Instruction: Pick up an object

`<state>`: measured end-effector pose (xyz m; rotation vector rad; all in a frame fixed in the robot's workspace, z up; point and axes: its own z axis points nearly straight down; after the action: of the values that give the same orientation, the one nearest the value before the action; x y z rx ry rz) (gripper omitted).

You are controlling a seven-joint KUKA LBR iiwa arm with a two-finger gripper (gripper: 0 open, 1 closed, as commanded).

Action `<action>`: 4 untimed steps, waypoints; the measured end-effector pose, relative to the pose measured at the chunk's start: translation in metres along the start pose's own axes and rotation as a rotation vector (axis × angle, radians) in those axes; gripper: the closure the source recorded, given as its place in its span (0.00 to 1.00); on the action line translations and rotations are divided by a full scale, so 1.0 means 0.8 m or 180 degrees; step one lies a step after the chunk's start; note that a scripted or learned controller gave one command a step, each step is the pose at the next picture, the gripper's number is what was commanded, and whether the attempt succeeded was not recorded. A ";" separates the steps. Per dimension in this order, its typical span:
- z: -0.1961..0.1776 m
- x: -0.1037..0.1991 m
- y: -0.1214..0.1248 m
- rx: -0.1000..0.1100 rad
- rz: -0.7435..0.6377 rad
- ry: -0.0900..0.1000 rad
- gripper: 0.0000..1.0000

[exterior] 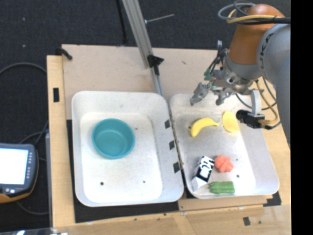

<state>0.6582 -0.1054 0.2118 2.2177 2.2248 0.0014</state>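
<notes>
Hovering with fingers spread wide and holding nothing, the gripper (211, 96) hangs above a curved yellow banana (202, 126) (stem end leftward).

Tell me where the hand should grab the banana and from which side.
Grip the banana across its narrow middle, coming straight down from above. It lies flat in the right bin, curved, with bare floor on both long sides, so its width fits between fingers better than its length.

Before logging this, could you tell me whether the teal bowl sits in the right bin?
No, the round teal bowl sits in the left white bin.

Pincer (210, 95) spread, pointing down
</notes>
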 end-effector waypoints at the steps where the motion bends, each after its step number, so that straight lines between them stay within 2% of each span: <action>1: 0.000 0.000 0.000 0.0000 -0.0001 -0.0002 0.00; 3: 0.142 0.001 0.005 0.0017 0.0008 -0.0011 0.00; 4: 0.123 0.001 0.008 -0.0009 0.0004 -0.0009 1.00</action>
<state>0.6643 -0.1049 0.1138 2.2163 2.2205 0.0012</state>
